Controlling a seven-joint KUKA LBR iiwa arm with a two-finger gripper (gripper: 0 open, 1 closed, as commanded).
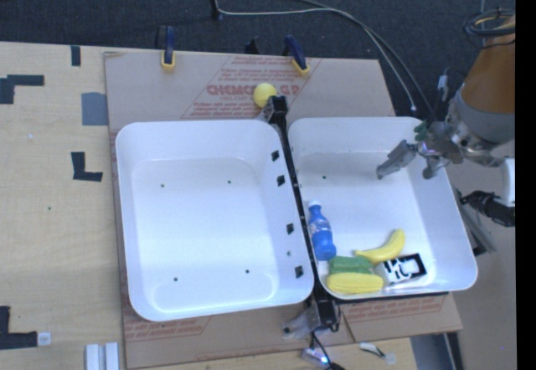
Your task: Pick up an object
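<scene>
Evidently approach step: gripper (412,161) open, empty, right of frame; next descend toward banana (382,248) lower right.

Red printing is seen on the cardboard sheet (243,88) under the two bins, above their far rims; it is turned upside down to the camera and too blurred to be spelled out with confidence. More red print is found on the same sheet at the near edge, also unreadable. A black-and-white patterned card (405,267) (a marker of blocks rather than letters) is noted in the right bin (435,192), beside the banana (382,249). No numbers can be read.
</scene>
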